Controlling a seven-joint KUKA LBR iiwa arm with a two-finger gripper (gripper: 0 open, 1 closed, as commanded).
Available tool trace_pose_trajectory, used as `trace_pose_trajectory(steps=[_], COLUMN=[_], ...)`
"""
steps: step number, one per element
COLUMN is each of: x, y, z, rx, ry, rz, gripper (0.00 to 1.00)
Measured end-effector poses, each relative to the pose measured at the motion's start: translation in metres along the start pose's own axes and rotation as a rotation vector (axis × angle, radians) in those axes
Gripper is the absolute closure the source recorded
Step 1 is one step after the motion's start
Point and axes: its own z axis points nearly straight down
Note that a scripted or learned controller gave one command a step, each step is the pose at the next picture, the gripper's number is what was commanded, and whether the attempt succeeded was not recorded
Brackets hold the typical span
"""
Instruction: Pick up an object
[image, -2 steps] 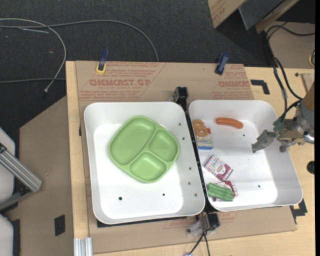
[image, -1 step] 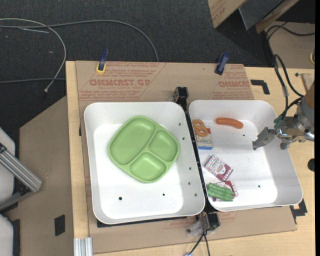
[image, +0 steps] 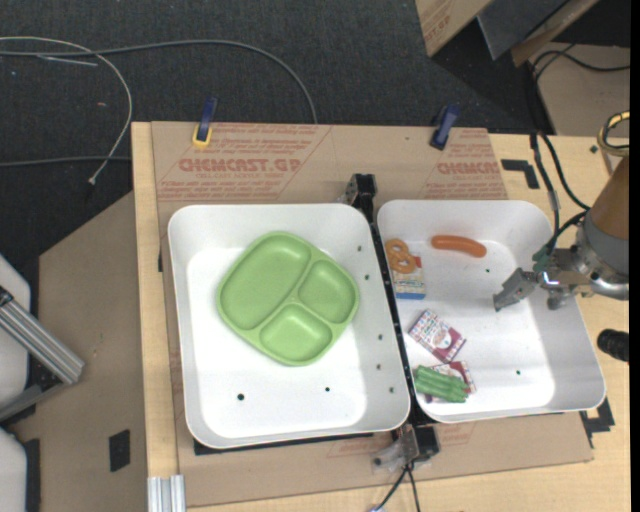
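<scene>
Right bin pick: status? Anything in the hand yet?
Done: the arm has reached over the right bin. In hand: nothing shows between the fingers of the hand; it sits over bare bin floor, apart from the items. Left: the whole pick. The orange sausage, pretzel packet, patterned packet and green item all lie in that bin, ungrasped.

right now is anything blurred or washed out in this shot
Camera view: the white bins look bright but not blown out; the green plate and hot dog are sharp; the gripper is slightly soft; small packet print is too small to read.
</scene>
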Motion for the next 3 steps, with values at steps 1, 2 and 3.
trace_pose_trajectory(steps=[1, 2, 3], x=[0.006, 0.007, 0.006], y=[-0.001, -0.002, 0.000], z=[0.044, 0.085, 0.071], rx=[0.000, 0.000, -0.006], ry=[0.001, 0.001, -0.001], rz=[-0.001, 0.000, 0.000], gripper=[0.00, 0.00, 1.00])
